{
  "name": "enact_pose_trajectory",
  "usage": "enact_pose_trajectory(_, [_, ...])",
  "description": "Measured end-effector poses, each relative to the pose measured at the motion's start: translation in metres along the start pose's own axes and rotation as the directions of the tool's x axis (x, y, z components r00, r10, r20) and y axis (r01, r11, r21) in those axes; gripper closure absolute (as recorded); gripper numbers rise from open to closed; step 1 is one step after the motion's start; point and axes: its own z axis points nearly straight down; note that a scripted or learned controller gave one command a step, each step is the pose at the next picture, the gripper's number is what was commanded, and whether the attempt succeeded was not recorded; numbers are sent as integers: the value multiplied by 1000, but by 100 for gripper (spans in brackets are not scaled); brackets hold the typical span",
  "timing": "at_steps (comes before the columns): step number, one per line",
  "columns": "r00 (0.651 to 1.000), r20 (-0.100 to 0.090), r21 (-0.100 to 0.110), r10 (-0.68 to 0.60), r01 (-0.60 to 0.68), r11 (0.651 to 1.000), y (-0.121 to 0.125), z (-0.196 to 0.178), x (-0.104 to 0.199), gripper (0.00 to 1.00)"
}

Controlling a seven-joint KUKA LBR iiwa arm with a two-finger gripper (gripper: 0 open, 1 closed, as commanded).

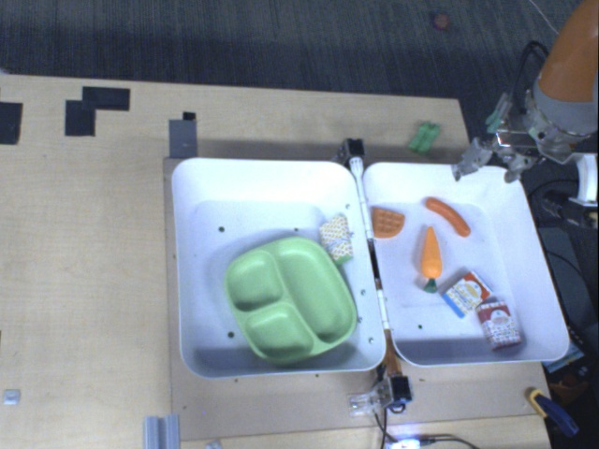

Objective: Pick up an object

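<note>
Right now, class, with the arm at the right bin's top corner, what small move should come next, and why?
Probably lower the gripper toward the sausage. It is the nearest item, lying apart from the carrot, and the gripper sits above the right bin rim holding nothing.

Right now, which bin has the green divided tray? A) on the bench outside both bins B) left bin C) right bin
B: the green divided tray lies in the left bin, next to a small patterned packet; the right bin holds the carrot and sausage.
</note>
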Motion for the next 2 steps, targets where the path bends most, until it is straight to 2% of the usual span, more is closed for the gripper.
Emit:
enact_pose_trajectory(1, [1000, 1, -2, -1, 1, 1000, -17, 126, -39, 0])
enact_pose_trajectory(2, [1000, 0, -1, 0, 0, 1000, -35, 136, 15, 0])
